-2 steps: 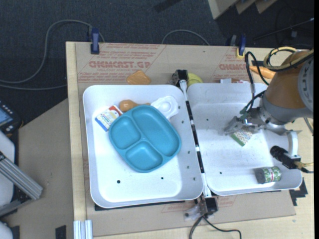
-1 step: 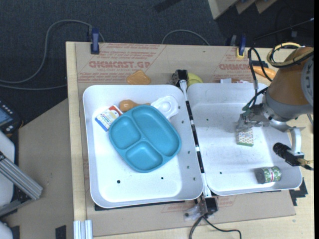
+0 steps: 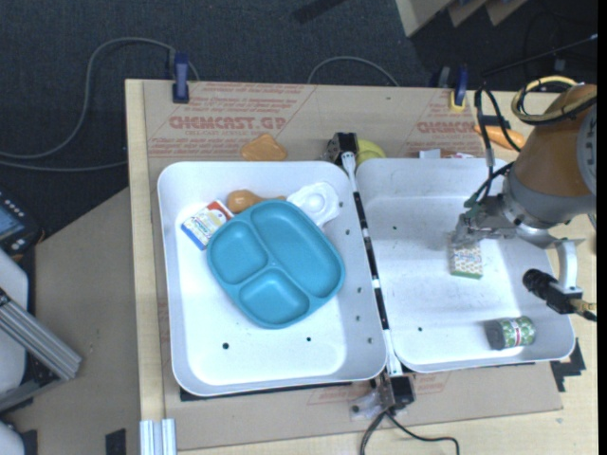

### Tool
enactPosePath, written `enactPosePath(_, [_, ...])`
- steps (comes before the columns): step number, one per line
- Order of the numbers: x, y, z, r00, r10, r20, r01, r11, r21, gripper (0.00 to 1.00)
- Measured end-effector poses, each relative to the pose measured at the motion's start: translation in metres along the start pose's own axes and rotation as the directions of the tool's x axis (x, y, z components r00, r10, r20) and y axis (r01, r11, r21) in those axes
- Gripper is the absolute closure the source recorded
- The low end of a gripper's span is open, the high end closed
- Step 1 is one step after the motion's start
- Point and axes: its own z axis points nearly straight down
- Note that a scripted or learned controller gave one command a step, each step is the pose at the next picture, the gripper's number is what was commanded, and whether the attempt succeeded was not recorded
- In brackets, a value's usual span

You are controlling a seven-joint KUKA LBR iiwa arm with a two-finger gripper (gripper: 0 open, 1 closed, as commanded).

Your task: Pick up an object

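Camera view: two shallow white bins sit side by side on a brown worktop (image 3: 285,112) with red printing.

The left bin (image 3: 194,339) holds a blue divided tray (image 3: 275,263) with three compartments, lying tilted across the middle of the bin. At the tray's upper left edge lies a small white packet (image 3: 203,224) with blue and red markings, touching or just tucked under the tray. Just above the tray sits a small orange piece (image 3: 243,199), and to its right a white cup-like item (image 3: 316,201) rests against the tray's upper right edge.

The right bin (image 3: 417,339) holds two loose things. A small flat pad (image 3: 468,263), pale with a greenish speckled face, lies in the middle right of the bin. A small green can (image 3: 512,332) lies on its side near the bin's lower right corner, well apart from the pad.

The arm (image 3: 560,173) comes in from the right, grey with an orange band above the wrist. The gripper (image 3: 471,237) is down in the right bin, directly above the pad and touching or nearly touching its top edge. Whether the gripper is wide or narrow, or has the pad in its grasp, cannot be told from this angle.

Behind the bins, on the worktop, sit an orange lump (image 3: 264,147) and a yellow-green object (image 3: 368,151) near the gap between the bins.
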Motion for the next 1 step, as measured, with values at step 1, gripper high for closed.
enactPosePath(1, [0.0000,0.0008,-0.0101,1.000,0.001,0.001,-0.001,1.000,-0.003,1.00])
